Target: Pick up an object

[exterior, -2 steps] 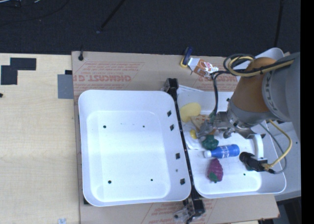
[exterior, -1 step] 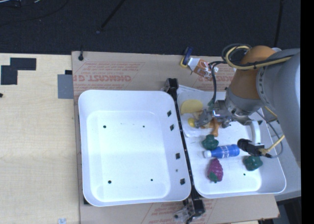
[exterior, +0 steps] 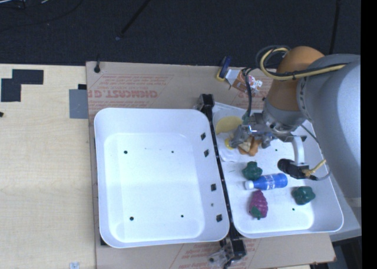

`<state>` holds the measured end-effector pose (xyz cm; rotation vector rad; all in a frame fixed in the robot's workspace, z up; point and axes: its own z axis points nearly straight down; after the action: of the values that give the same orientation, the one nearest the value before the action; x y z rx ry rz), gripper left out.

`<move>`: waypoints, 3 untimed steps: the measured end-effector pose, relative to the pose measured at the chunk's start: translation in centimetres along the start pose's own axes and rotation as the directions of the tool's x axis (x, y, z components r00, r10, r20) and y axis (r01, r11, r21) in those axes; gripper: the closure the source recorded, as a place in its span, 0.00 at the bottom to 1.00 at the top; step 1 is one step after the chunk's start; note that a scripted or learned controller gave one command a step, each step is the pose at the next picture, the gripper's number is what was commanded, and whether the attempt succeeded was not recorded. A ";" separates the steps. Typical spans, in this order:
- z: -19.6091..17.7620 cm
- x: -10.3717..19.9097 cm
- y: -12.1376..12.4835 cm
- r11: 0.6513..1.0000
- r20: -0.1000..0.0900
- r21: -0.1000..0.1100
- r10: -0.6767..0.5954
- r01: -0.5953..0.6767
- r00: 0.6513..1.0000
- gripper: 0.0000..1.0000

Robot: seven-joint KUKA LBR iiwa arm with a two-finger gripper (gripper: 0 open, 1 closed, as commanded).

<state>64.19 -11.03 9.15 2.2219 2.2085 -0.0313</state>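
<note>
From my station I see the grey arm with its orange band [exterior: 297,65] reaching in from the right and bending down over the far end of the right-hand shallow white bin [exterior: 330,218]. Its two-finger gripper [exterior: 250,139] sits low among a small cluster of things in that bin's upper left corner, and from this slanted overhead view I cannot tell how it is set. Just under the tool there is a small orange-brown object [exterior: 247,146] pressed up against the metal parts; whether it is actually grasped I cannot make out. Beside it, toward the divider, lies a flat pale yellow round piece [exterior: 227,125]. Nearer to me in the same bin are a dark green lumpy toy [exterior: 253,171], a blue bottle with a white cap [exterior: 268,182] lying on its side just beside that toy, a magenta berry-shaped toy [exterior: 258,204] just below the bottle, and a second dark green lump [exterior: 303,195] off toward the right wall, apart from the others. A black cable with a yellow tip [exterior: 297,169] trails over the bin to the right of the tool. The left-hand shallow white bin [exterior: 109,144] shows bare floor, and both bins rest on a brown cardboard sheet [exterior: 147,85].
</note>
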 end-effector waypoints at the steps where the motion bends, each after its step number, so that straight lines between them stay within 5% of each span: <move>1: -0.1 1.1 0.1 1.000 0.004 -0.009 0.002 -0.002 1.000 0.00; 2: -1.2 1.6 0.1 1.000 -0.010 0.000 -0.001 0.001 1.000 1.00; 3: -1.7 -2.4 0.1 1.000 -0.019 -0.004 -0.004 0.004 1.000 1.00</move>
<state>64.29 -13.36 10.92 2.2252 2.2199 -0.0059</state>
